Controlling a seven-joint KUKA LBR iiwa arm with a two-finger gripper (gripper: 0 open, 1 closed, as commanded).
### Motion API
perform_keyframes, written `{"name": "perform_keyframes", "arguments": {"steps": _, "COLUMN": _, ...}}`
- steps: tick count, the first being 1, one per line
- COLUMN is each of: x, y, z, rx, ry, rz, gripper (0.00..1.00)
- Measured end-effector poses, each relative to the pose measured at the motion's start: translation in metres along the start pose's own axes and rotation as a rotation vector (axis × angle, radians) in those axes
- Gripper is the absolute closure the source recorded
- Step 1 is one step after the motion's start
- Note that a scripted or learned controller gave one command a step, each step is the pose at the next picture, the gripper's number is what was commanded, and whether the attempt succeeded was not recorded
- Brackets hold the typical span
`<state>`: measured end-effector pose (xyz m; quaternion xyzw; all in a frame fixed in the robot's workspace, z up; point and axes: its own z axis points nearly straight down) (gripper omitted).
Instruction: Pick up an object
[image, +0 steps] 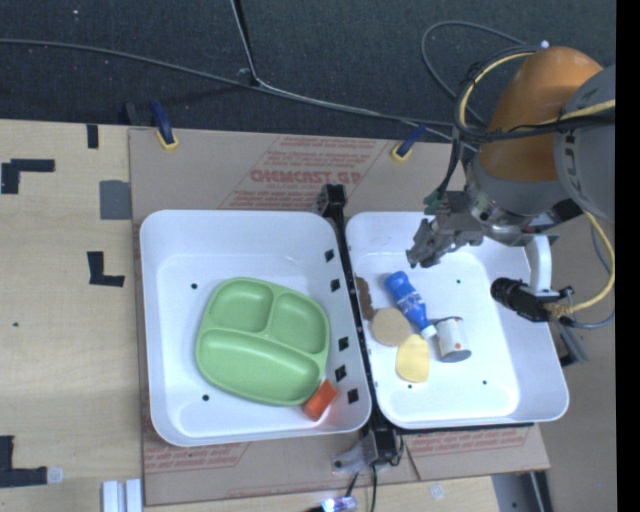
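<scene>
The right bin (520, 400) holds a blue bottle with a white cap (407, 299), a tan round piece (389, 326), a yellow lump (413, 360) and a small grey can with a red end (451, 338). My gripper (428, 248) hangs over the upper middle of this bin, just above and right of the blue bottle. Nothing shows between its dark fingers.
The left bin (165, 300) holds a green divided plate (263, 340) and a small orange block (320, 401) at its lower right corner. A dark clip divider (345, 300) runs between the bins. Cables loop over the arm at upper right.
</scene>
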<state>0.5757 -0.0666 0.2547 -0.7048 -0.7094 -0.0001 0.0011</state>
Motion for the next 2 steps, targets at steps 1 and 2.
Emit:
{"name": "perform_keyframes", "arguments": {"steps": 1, "x": 0.058, "y": -0.011, "z": 0.009, "rx": 0.002, "ry": 0.0, "rz": 0.0, "gripper": 1.0}}
{"name": "perform_keyframes", "arguments": {"steps": 2, "x": 0.115, "y": -0.016, "z": 0.006, "rx": 0.0, "ry": 0.0, "rz": -0.001, "gripper": 1.0}}
